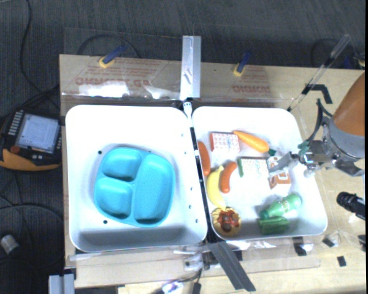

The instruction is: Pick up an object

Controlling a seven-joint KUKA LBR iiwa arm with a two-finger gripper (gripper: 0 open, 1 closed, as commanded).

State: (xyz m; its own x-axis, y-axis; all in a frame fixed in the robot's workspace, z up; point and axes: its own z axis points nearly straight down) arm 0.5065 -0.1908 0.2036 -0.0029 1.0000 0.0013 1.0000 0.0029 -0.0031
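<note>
Nearest the lower edge of the right bin (306, 133) we see a round brownish toy food item (226, 220) and, beside it, a green bottle (281, 206) lying on its side above a dark green block (273, 226). Further up lie a yellow banana (215, 187), a red-orange sausage (229, 175), a second sausage (203, 157) against the dividing wall, a carrot (253, 141), and two small printed cartons (224, 142) (252, 166). We see the gripper (283, 162) reaching in from the right over a small orange-and-white box (279, 177); we cannot tell whether it is released or clenched. We note a blue three-compartment tray (135, 185) resting in the left bin (80, 164). Both bins sit on the tabletop (282, 81).
</note>
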